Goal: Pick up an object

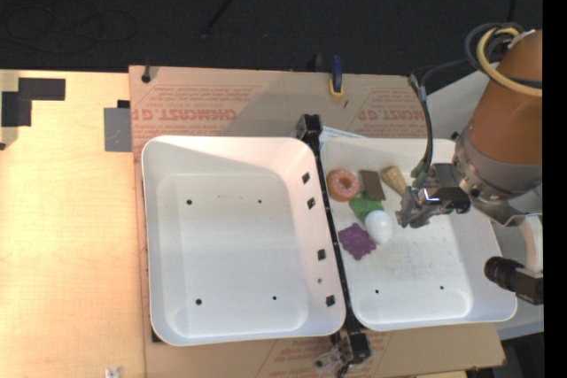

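Several small pieces cluster in my right bin (461,301): a donut (343,183), a white ball (379,227), a purple lump (357,241). My tool (413,214) hovers just right of the ball, probably lining up; I cannot tell its grip state.

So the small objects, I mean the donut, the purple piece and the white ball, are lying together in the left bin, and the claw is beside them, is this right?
Not quite: the bin is wrong. The camera view shows the donut, the purple piece and the white ball lying together in the right bin, not the left bin. The claw is indeed beside them.
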You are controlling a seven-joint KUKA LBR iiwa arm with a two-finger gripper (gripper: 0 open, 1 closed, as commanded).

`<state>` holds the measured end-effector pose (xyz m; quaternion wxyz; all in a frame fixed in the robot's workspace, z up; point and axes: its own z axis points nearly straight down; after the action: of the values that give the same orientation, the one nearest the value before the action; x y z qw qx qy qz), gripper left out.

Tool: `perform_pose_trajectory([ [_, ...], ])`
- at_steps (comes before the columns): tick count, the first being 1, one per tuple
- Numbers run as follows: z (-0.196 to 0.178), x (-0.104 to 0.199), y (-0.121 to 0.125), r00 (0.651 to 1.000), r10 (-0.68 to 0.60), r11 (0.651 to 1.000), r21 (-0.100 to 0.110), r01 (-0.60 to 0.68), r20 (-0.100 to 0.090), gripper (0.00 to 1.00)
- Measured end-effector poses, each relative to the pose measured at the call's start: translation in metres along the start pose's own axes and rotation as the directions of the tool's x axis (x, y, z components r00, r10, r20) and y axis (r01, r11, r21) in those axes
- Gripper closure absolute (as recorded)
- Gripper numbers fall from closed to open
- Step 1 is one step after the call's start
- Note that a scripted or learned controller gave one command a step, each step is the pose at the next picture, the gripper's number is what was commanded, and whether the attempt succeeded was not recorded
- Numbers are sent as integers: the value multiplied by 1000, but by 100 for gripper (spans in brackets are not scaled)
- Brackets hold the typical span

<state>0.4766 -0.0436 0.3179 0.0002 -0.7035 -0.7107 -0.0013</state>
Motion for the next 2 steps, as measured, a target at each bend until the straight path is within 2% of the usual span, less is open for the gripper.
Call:
perform_pose_trajectory([
  [1,-57,78,0,1000,2,1000,-1,-2,1,100],
  [2,-159,188,2,1000,-1,1000,-6,1,-1,100],
])
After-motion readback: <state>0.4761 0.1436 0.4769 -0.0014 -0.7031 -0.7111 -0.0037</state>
